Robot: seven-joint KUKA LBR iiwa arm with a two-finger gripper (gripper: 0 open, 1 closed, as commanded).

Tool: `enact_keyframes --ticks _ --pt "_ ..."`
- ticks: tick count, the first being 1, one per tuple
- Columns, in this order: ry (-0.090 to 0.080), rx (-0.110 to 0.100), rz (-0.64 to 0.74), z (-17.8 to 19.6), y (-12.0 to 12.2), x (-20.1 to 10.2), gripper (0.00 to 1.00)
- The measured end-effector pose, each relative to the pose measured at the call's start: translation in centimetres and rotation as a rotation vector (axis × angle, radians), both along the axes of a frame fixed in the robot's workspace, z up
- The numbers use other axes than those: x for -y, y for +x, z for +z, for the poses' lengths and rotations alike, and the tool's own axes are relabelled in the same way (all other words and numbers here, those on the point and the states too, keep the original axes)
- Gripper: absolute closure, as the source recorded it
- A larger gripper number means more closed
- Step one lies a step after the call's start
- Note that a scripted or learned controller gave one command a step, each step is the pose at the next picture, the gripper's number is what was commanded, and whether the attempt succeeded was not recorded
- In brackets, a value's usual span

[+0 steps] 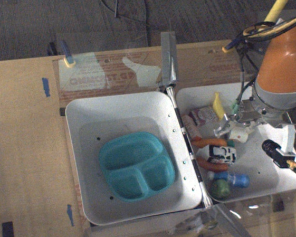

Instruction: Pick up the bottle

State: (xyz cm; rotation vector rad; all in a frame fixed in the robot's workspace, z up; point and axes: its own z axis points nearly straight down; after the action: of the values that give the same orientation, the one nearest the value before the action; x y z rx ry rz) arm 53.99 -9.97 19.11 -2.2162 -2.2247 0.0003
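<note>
A: Entry: the end effector (pixel 231 130) hung low over the upper middle of the right bin (pixel 283 180). It showed as a blur of metal and white, so I could not tell whether it was apart or together. Nothing was visibly held.

B: Nearest items?

A: A black-and-white carton (pixel 222 154) lay just below and to its left, between two carrots (pixel 209 142). A yellow banana (pixel 218 105) and a pale packet (pixel 204 116) lay just above it.

B: And the bottle?

A: I took the blue one to be the bottle (pixel 238 180). It lay on its side near the front wall of that bin, touching or just beside a green ball (pixel 220 188). It was apart from the end effector, with the carton between them.

B: The step, then?

A: Judged as approach; no grasp had been made. The next move called for shifting toward the front of the bin, lining up across the bottle's body and descending without catching the ball or the lower carrot.

B: The left bin (pixel 85 122)?

A: It held a teal divided tray (pixel 137 166), which had no part in this step.
</note>
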Motion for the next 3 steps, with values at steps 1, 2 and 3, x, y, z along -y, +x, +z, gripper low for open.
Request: enact_keyframes --ticks 1,2,3 --pt "0.002 0.017 0.112 -9.6 -5.5 1.9 0.0" --pt "-0.002 0.027 0.106 -8.4 -5.3 2.2 1.0" --pt "0.0 0.021 0.107 -8.6 -5.4 2.1 0.0"
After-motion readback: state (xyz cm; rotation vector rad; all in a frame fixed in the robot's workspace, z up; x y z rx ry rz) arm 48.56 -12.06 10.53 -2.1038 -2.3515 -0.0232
